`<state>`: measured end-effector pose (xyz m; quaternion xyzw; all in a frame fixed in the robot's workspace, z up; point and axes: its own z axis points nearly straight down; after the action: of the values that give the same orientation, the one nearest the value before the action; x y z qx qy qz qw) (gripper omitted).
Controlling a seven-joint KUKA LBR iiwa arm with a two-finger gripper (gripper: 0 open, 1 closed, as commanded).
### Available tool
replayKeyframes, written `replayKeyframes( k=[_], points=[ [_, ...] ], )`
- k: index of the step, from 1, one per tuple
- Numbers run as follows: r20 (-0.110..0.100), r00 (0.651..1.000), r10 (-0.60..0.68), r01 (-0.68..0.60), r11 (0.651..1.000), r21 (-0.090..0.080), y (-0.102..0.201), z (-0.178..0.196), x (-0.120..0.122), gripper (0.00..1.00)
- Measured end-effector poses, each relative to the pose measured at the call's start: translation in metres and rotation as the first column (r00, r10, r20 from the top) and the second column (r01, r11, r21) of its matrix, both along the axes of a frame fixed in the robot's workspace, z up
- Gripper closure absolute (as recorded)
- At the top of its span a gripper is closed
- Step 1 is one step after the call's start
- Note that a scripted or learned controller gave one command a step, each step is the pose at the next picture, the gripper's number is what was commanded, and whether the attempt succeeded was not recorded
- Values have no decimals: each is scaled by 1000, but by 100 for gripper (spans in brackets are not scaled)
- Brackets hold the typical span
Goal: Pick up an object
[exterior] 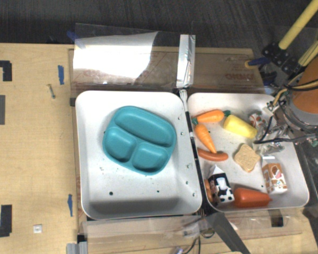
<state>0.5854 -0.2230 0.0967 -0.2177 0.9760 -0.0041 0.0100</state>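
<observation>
The right bin (pixel 302 192) holds toy food. Two orange carrots lie at its left, one (pixel 209 116) near the back wall and one (pixel 204 136) below it. An orange-red sausage (pixel 213 154) lies in front of them. A yellow block (pixel 239 126) and a tan bread slice (pixel 246 157) sit mid-bin. A red pepper-like piece (pixel 250 196) and a black-and-white carton (pixel 221 188) rest at the front. A small printed carton (pixel 274 177) lies at the right. My gripper (pixel 267 135) hangs low over the bin's right part, just right of the yellow block and above the bread slice.
The left bin (pixel 90 184) holds a teal divided plate (pixel 139 139). A clear plastic sheet (pixel 116 57) and a metal strip (pixel 185 60) lie behind the bins. Yellow poles (pixel 302 17) and cables crowd the back right beside the arm's orange band (pixel 312 89).
</observation>
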Motion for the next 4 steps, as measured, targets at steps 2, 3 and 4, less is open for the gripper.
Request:
replayKeyframes(
  k=[2,3,4],
  points=[
    [2,952,306,-306,952,-9,46,1,66,100],
    [-21,952,305,-305,952,2,45,-8,59,0],
    [-13,916,402,-402,916,0,35,-8,1,0]
  ],
)
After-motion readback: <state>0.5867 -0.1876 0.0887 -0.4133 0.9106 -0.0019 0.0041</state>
